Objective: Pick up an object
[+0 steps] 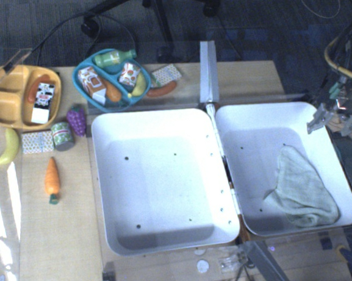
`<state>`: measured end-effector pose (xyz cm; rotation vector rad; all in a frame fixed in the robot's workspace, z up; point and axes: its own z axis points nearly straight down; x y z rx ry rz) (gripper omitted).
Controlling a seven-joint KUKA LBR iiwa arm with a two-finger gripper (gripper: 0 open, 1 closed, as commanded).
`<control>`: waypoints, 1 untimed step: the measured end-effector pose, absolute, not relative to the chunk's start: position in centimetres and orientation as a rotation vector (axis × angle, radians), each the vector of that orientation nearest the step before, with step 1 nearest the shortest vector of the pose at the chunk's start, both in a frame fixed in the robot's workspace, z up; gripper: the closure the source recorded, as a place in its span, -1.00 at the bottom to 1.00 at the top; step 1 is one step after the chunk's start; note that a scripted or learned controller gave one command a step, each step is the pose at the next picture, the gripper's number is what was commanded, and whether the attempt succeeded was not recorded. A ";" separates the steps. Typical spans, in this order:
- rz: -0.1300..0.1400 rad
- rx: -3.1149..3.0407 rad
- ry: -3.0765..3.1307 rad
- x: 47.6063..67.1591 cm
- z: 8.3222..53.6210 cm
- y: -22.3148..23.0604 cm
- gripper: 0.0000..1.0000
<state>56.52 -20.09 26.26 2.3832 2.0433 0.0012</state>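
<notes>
One crumpled grey-green cloth (303, 190) in right bin (248, 124)

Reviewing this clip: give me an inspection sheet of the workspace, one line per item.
Surface: wooden bench bearing two shallow white bins, left bin and right bin, side by side.
Job's things: crumpled pale cloth in the right bin's near right corner.
Clutter: on the bench left of the bins, yellow tray, blue tray of toy food, banana, carrot, grapes, small can.
Grippers: gripper at the right bin's far right edge, apart from the cloth; finger state unclear.
Cables: black cable on the floor beyond the bench.
Surroundings: dark carpet, chair base.
</notes>
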 end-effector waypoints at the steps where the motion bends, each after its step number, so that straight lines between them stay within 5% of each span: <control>1: 0.011 2.502 1.885 50.0 9.8 -18.2 -1.00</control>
